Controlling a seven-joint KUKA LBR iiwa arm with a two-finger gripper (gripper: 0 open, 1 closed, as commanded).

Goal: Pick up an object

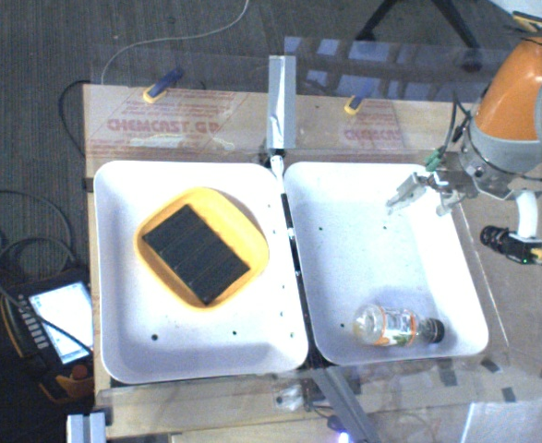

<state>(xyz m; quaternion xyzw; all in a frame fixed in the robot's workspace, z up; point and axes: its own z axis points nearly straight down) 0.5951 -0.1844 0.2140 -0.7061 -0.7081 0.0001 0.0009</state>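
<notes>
The arm [515, 109] is reaching in from the right, its gripper [425, 190] hovering over the right bin's [340, 275] upper right part with fingers spreading apart, pinching nothing. A clear bottle [398, 327] is lying on its side near that bin's lower edge, well apart from the gripper.

Two shallow white plastic bins sit side by side on a brown board bench [206, 123]: the left bin [114, 340] and the right bin [344, 201], their rims touching along the middle. A grey metal post [281, 104] stands upright behind that seam. Two small yellow-and-blue clamps [162, 85] [353, 105] grip the bench's back edge. On the dark carpet to the left lies an orange-edged tablet device [49, 326] among black cables [21, 238].
</notes>
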